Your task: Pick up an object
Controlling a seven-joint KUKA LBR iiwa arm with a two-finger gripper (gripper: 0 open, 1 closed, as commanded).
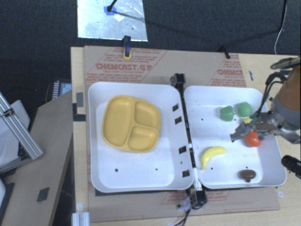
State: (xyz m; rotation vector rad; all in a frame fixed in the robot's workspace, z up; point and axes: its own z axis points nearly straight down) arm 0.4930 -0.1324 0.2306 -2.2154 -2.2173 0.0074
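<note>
The hand (248,132) is reaching in at the right of the frame, beside a red object (253,140); its grip I cannot tell.

The end effector (242,132) is sitting low in the right bin (207,102); a red object (253,140) is touching it on its arm side; two green objects (227,113) (244,109) are crowding just beyond it; a yellow banana (212,155) is lying nearer the camera, leaving bare floor between; a brown object (248,174) is sitting well nearer the front rim; toward the divider (184,126) the floor is lying open.
</note>
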